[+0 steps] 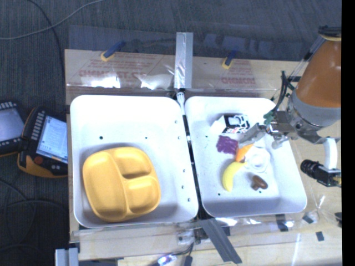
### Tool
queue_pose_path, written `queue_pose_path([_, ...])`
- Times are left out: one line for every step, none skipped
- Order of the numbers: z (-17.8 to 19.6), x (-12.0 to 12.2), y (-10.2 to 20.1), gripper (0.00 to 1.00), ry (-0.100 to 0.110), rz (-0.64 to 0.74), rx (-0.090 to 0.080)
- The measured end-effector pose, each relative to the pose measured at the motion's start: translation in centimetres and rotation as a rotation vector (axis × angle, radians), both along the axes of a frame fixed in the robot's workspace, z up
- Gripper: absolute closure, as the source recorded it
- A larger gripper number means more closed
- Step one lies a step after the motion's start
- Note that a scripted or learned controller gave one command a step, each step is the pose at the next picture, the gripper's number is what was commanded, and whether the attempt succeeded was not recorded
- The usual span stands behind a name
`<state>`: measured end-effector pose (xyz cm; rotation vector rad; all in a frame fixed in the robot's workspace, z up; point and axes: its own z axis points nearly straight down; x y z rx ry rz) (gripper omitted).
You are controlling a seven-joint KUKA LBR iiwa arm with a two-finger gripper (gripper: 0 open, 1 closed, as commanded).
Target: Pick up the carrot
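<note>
The carrot [243,150] lay in the right bin [288,195], a short orange piece tilted on a slant, with the purple item [226,144] touching or nearly touching its left side and the banana [230,175] just below it. A black-and-white packet [234,123] sat above that cluster, a small brown object [258,182] lay near the banana's right, and a clear, glassy thing [257,160] rested just beside the carrot on its right. The arm [321,87] reached in from the right, and its pincer [260,131] hung low over the bin, close above and slightly right of the carrot; whether its tips were apart or closed could not be told, since the metal parts blurred together against the white floor of the bin. Nothing was visibly held. The left bin [127,107] carried 1 yellow divided tray [121,182], well apart from the action. Judged from this layout, the main risk was crowding: with 3 neighbours pressed around the carrot, a descent that landed a little to the left could close on the purple item instead, or catch both and drop them. The carrot's slanted, tapered form could also let it squirt out of a closing grip, rolling toward the banana. The clear thing beside it might be nudged or dragged along if the approach came in from the right side at a shallow angle across the worktop [83,65].
</note>
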<state>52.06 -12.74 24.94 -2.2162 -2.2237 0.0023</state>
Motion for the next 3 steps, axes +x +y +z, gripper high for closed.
queue_pose_path([-8.6,0.9,-3.3,0.00,-0.001,0.418,0.002])
queue_pose_path([-14.8,6.8,-2.4,0.00,-0.004,0.516,0.001])
queue_pose_path([-15.6,9.6,-8.1,0.00,-0.009,0.473,0.019])
